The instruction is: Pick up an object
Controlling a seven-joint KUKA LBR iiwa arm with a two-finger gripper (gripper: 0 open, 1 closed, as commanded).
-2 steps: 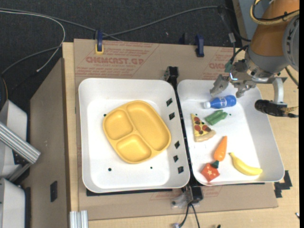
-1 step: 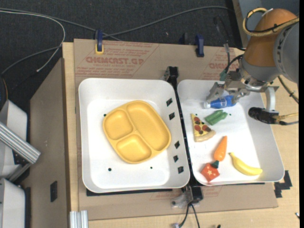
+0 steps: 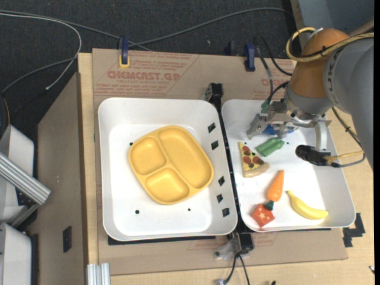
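With the tool (image 3: 268, 123) hovering at the right white bin's (image 3: 338, 177) far end, just above the green plastic toy (image 3: 270, 146), it's pre-grasp; finger state unclear. Next: descend, close on it.

Arm (image 3: 350, 64) enters from the right edge, its grey upper link sloping down and leftward. The orange band (image 3: 312, 61) sits above the wrist, which points downward. Gripper (image 3: 270, 125) hangs low beneath the wrist, its metallic fingers (image 3: 256, 127) angled toward the lower left.
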